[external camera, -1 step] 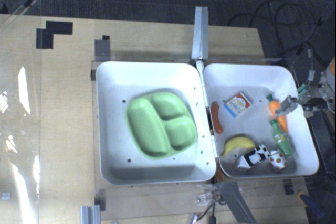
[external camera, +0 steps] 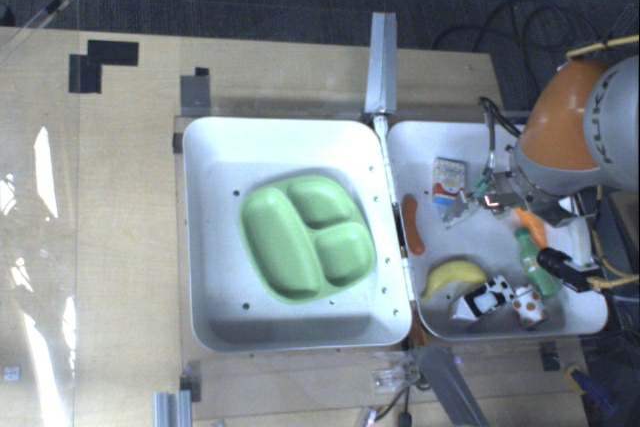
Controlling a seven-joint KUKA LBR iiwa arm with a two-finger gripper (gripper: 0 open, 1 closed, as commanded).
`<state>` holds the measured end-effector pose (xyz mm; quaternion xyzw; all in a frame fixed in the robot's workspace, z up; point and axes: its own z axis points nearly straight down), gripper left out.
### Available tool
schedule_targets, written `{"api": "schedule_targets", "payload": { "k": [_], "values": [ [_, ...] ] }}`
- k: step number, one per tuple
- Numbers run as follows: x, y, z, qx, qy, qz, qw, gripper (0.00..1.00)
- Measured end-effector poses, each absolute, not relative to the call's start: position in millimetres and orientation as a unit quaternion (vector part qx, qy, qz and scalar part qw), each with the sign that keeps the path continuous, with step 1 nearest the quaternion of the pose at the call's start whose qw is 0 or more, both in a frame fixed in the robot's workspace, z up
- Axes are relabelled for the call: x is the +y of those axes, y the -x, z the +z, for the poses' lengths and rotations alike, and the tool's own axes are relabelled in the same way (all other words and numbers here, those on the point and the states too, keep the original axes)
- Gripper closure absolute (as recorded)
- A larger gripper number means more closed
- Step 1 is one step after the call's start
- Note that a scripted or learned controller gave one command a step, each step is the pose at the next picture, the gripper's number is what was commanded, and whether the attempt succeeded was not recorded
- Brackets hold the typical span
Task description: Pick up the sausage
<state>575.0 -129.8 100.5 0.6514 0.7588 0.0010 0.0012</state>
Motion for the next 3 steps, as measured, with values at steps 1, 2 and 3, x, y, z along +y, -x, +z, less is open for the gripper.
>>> {"api": "schedule_targets", "payload": {
  "k": [1, 2, 3],
  "values": [
    [-155.4, -628.6, 151.6, 0.734, -0.679, 0.0019, 0.003, 0.0],
    [-90.7, -604.2, 93.4, 0.759, -0.651, 0.0023, 0.003, 0.0],
    [-96.3, -554.6, 89.7, 0.741, -0.672, 0.0042, 0.005, 0.0]
  ]
}}
